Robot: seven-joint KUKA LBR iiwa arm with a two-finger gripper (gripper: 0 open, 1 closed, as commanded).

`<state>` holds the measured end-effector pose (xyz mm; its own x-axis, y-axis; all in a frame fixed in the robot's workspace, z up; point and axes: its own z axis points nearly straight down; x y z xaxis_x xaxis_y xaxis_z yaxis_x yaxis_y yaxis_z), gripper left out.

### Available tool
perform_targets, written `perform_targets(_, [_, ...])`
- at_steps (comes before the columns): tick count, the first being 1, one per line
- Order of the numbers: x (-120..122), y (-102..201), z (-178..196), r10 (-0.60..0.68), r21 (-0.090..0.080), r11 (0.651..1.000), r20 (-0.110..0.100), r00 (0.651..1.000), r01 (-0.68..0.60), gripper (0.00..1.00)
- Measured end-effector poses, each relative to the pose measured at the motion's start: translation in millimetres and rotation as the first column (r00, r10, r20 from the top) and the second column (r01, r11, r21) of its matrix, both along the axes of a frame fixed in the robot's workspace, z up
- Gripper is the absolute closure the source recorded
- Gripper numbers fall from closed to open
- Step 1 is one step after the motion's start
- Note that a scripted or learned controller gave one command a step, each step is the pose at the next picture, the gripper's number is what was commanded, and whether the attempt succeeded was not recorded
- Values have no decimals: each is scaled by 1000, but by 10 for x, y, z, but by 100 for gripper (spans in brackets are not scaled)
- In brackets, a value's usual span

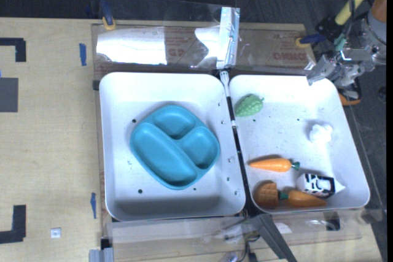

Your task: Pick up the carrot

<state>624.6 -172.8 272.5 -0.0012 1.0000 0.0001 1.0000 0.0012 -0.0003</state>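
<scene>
Carrot (pixel 270 164) lies lower middle of right bin (pixel 344 126). Gripper (pixel 331 67) upper right; finger state: cannot tell. Risk: second carrot (pixel 301 198) close below, wrong pick likely.

**Surfaces on my feed**

I see two white bins (pixel 116 150) of smooth, faintly glossy plastic. The blue divided tray (pixel 175 145) looks matt plastic. The carrot (pixel 270 164) reads smooth and slightly shiny. The bench (pixel 43 150) is pale, matt wood. Behind the bins, clear sheet (pixel 166 34) glares; the gripper (pixel 344 64) looks metallic.
</scene>
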Motion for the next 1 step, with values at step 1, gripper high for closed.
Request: perform_targets(1, [-415,788,-1104,-163,1,987,-9,987,163,0])
